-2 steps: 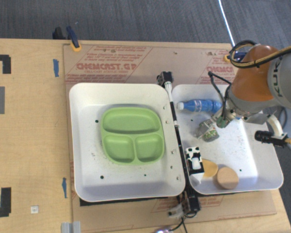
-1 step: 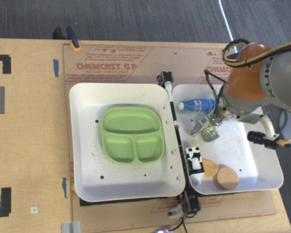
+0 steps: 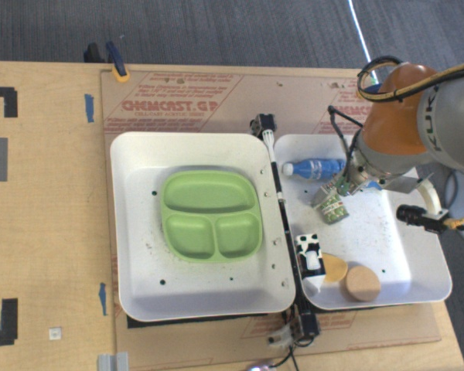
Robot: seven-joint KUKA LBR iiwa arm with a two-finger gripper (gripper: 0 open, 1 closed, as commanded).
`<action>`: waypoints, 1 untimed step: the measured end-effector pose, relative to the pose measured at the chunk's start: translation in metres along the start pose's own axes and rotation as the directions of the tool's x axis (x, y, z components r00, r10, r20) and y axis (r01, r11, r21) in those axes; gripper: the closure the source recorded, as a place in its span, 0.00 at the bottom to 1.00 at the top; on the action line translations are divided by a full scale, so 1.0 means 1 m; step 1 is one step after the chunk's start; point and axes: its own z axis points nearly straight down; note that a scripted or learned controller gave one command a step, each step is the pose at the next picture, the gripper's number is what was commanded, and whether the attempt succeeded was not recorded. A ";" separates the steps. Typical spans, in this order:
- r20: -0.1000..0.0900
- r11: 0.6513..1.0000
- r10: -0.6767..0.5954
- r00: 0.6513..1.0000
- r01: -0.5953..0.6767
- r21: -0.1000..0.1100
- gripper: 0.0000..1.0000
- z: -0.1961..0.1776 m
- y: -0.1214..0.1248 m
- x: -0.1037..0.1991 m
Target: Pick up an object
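Nearest me, below the gripper [image 3: 345,185], a wooden disc [image 3: 363,282] sits in the right bin [image 3: 425,284]; I judge I'm mid-reach over the green packet [image 3: 332,207] just beneath it, grip state unclear, next move needs a straight descent.

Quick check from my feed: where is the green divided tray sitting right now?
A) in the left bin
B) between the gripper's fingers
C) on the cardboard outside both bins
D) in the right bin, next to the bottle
A: the green divided tray lies flat in the middle of the left bin, while the bottle and the gripper are over in the right bin.
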 end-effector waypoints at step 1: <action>-0.003 0.974 0.227 0.974 -0.227 0.008 1.00 -0.087 0.018 0.069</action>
